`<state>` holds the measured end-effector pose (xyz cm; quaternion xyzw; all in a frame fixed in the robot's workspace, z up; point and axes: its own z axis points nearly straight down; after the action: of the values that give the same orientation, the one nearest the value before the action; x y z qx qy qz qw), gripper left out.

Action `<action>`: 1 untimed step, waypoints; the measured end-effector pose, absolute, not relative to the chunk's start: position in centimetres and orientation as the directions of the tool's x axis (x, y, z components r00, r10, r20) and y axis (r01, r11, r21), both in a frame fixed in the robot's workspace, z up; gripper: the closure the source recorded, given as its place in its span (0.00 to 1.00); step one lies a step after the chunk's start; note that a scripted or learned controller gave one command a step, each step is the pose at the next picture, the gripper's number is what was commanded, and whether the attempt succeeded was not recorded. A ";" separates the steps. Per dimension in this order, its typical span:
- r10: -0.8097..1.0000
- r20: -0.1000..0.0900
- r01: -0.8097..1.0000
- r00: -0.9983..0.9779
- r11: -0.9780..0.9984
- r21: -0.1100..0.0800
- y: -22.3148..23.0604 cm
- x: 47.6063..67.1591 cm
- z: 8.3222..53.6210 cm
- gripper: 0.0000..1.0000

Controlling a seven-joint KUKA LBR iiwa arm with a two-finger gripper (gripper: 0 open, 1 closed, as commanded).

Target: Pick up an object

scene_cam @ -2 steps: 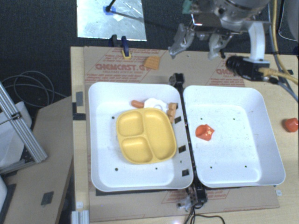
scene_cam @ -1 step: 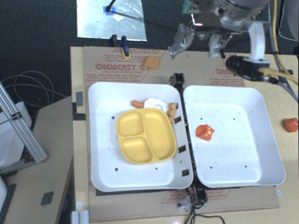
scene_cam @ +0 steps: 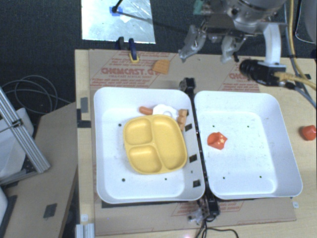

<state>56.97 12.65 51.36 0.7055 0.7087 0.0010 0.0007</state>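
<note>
My gripper (scene_cam: 208,47) hangs high above the back edge of the bench, over the gap between the two bins, open with nothing between its fingers. A small red object (scene_cam: 217,140) lies in the right bin (scene_cam: 277,133) near its left side. In the left bin (scene_cam: 106,133) a yellow divided plate (scene_cam: 153,144) lies flat. Behind the plate sit an orange sausage-shaped piece (scene_cam: 146,110), a white cup-like item (scene_cam: 164,111) and a small tan piece (scene_cam: 183,117). The gripper is well away from all of them.
A tan flat piece (scene_cam: 161,66) lies on the cardboard behind the left bin. A red object (scene_cam: 308,132) sits on the bench right of the right bin. Blue and yellow clamps (scene_cam: 130,47) stand at the back edge. A black clip row joins the bins.
</note>
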 end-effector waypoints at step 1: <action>1.000 0.000 1.000 -0.005 0.005 0.002 12.7 57.0 51.4 0.00</action>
<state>56.97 12.65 51.36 0.7055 0.7087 0.0011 0.0007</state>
